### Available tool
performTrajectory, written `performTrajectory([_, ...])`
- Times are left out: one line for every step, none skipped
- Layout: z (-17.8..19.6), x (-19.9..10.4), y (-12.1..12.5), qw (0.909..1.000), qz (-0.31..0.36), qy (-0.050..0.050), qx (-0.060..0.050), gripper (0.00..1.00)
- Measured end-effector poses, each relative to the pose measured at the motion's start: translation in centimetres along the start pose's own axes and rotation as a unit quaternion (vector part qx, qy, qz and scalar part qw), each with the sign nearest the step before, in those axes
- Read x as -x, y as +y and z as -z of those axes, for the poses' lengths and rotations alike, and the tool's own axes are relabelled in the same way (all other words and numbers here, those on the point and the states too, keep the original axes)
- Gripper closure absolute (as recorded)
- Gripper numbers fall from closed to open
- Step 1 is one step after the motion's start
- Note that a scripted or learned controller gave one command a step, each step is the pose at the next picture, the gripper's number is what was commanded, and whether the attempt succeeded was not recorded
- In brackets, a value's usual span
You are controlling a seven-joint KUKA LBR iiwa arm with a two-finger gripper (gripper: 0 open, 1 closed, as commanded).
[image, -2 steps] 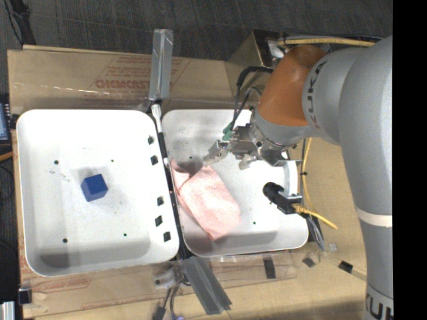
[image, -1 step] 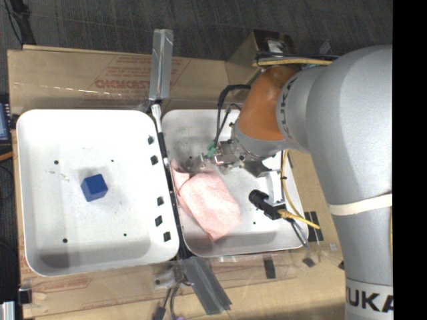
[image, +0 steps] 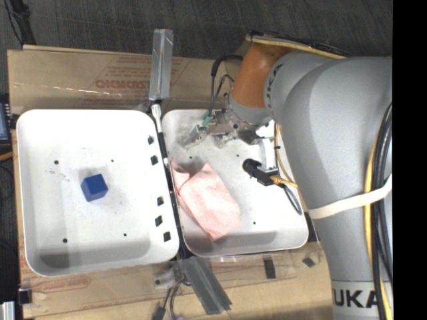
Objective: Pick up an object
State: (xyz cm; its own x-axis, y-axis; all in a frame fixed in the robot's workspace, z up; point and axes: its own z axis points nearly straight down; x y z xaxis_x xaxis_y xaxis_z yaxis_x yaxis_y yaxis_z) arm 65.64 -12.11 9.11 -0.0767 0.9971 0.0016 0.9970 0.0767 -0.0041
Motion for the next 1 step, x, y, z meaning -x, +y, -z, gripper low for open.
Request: performTrajectory([-0.06,1.89,-4.73,0.9973,0.074,0.000,-0.001,0.00])
